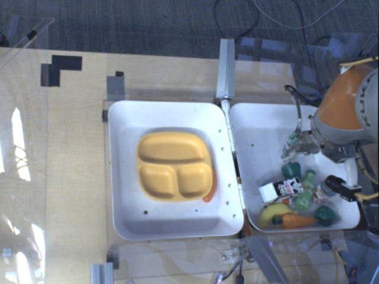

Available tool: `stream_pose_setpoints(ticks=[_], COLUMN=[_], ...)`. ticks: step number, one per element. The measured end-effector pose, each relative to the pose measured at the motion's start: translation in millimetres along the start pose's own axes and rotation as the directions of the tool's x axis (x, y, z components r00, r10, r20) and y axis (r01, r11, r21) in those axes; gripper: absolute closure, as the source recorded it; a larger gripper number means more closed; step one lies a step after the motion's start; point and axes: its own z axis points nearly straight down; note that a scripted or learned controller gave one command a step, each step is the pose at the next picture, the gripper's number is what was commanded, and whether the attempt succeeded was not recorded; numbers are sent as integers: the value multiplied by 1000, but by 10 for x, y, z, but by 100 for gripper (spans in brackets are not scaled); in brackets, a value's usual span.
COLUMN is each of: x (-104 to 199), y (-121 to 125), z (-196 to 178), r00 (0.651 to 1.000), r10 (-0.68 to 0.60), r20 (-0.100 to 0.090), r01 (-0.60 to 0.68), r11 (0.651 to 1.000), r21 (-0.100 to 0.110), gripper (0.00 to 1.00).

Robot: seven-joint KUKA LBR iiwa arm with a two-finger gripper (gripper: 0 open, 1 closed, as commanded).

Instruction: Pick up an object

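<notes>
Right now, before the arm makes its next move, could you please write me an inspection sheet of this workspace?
Surface: wooden bench bearing two white bins, left bin and right bin.
Job's things: in the right bin's near corner, a banana, a carrot, a small white carton, and green pieces.
Clutter: yellow divided tray in the left bin; a small orange item at its right edge.
Grippers: gripper over the right bin, above the pile; nothing seen between its fingers.
Cables: black cables on the floor behind the bench.
Surroundings: dark carpet; clear panel at left.
</notes>
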Motion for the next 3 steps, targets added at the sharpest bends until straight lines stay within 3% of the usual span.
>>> stream_pose_setpoints(ticks=[1, 2, 3], x=[-1, -235, -226], y=[-1, -559, -530], z=[0, 98, -7], r00=[1000, 990, 990], r10=[0, -139, -140], r20=[0, 4, 3], r01=[0, 139, 140], r11=[1000, 990, 990], r21=[0, 3, -1], gripper=[0, 0, 100])
